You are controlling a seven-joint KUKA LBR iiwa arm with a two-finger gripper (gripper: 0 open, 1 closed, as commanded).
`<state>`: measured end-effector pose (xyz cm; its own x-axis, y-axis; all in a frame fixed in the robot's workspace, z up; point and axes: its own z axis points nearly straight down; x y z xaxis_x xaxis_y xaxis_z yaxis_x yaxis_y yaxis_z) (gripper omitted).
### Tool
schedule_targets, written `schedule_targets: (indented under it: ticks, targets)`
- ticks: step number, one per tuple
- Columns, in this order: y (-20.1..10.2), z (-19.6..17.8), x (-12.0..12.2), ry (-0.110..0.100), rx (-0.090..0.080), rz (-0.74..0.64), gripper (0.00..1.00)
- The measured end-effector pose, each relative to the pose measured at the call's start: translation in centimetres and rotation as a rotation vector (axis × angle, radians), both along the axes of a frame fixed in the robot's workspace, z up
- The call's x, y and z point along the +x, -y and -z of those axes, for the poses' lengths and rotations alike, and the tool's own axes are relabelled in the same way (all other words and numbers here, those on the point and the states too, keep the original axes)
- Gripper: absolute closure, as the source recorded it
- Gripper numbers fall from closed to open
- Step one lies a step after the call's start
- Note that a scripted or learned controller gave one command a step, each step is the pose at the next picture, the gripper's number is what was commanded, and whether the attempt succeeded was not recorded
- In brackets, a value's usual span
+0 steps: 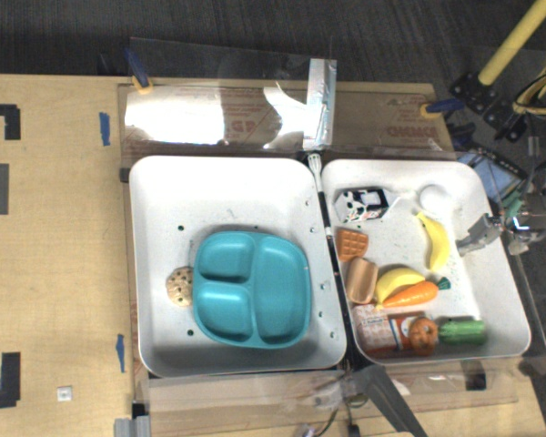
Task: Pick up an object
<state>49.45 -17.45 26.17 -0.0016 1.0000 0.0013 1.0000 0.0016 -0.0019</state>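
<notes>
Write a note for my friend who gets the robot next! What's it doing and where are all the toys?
Gripper: at the right bin's right rim, holding nothing that I can see.
Right bin: long yellow banana, orange carrot, brown waffle, black-and-white cow-print carton.
Left bin: teal sectioned plastic plate, speckled round cookie beside it.
Done: nothing lifted.
Left: grab one toy, maybe the banana.

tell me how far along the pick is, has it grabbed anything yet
Nothing looks picked yet. The metal gripper sits at the right white bin's right edge, with nothing seen in it. The yellow banana lies just left of it, apparently untouched. Closing on an object and lifting it are left.
</notes>
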Motion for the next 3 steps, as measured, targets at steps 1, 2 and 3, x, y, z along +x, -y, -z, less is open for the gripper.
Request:
schedule_targets:
  ticks: [1, 2, 3]
  targets:
    - [-0.2, 10.2, 2.8, -0.005, 0.002, -0.097, 0.00]
    - [2.0, 17.5, 4.1, 0.006, -0.001, -0.017, 0.00]
    - [3.4, 17.3, 4.3, 0.003, 0.021, -0.038, 0.00]
